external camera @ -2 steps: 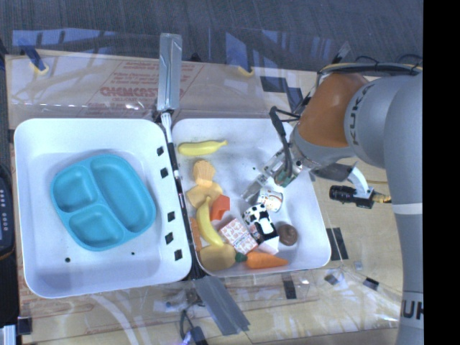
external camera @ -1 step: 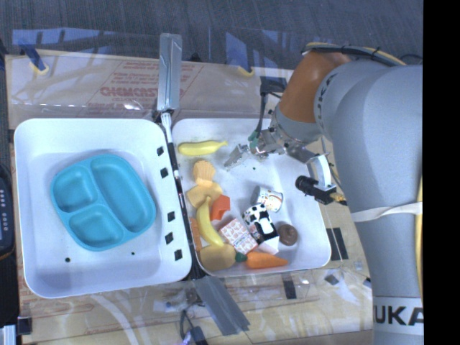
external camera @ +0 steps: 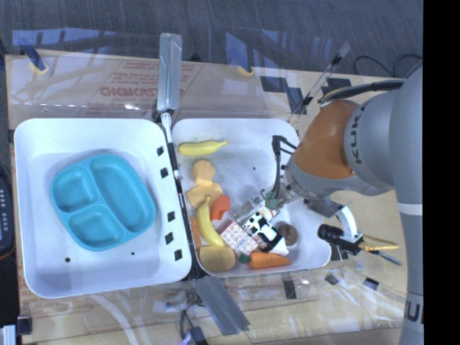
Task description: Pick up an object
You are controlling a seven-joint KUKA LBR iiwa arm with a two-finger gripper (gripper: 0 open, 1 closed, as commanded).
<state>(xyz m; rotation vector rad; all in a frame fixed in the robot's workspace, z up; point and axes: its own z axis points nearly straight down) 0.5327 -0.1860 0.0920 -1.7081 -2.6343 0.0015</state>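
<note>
In the right bin (external camera: pixel 237 131), smooth curved banana (external camera: pixel 202 147), glossy carrot (external camera: pixel 270 261).

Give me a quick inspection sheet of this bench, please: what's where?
Surface: two white bins side by side; the left bin and the right bin.
Job's things: toy food piled in the right bin, with a banana, a carrot and a small patterned box.
Clutter: blue divided plate in the left bin.
Grippers: gripper low over the pile; grip unclear.
Cables: black cable by the arm.
Surroundings: dark carpet beyond the bench.
</note>
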